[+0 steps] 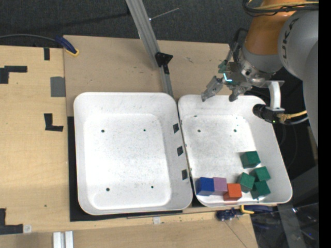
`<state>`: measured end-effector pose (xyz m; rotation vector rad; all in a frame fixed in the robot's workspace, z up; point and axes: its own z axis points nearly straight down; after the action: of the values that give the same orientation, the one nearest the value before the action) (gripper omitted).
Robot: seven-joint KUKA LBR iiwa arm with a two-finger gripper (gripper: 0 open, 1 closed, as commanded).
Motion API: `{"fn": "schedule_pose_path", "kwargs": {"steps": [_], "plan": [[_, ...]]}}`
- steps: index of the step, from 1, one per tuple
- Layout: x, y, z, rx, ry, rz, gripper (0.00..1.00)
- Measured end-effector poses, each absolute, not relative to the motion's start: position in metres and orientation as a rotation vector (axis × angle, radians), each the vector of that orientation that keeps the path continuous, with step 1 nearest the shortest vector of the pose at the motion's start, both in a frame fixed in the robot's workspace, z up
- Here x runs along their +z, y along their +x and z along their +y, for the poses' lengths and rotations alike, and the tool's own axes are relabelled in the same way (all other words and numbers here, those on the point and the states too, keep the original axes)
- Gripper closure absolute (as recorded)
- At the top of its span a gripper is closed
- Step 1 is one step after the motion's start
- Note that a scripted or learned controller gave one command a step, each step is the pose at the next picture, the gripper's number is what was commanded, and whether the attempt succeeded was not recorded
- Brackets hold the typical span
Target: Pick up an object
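Inspector: Located the grey two-finger gripper (pixel 222 91) where?

Technician: Found high over the far rim of the right shallow white plastic bin (pixel 222 133), just inside its far-left corner. Hung from the grey arm with the orange band (pixel 274 30), reaching in from the right.

Inspector: Recorded what jaw state?

Technician: Released. Saw both dark fingers (pixel 209 93) splayed apart, with nothing between them. Judged as readied for a descent, since spread jaws must pass either side of a block before closing.

Inspector: Placed the pickable items where?

Technician: Clustered in the near-right corner of the same bin, well apart from the gripper. Logged a small blue cube (pixel 205 185), a lilac cube (pixel 220 184) touching it on the right, and an orange cube (pixel 234 191) next along the near wall. Counted four dark green blocks: one (pixel 250 159) alone farther back, three (pixel 256 182) bunched beside the orange cube.

Inspector: Assessed the crowding how?

Technician: As a likely hindrance. Packed against the wall and each other, so little room for fingers. Rated the lone green block the easiest target. Noted the left white bin (pixel 83 107) as holding no blocks.

Inspector: Estimated progress?

Technician: Not yet begun; travel toward the near corner and a descent needed first.
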<state>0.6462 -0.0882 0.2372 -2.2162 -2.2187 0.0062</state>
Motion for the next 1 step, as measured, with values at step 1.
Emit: {"fn": "schedule_pose_path", "kwargs": {"steps": [1], "plan": [[0.2404,0.6471,-0.0883,0.001,-2.218,-2.223,0.00]]}}
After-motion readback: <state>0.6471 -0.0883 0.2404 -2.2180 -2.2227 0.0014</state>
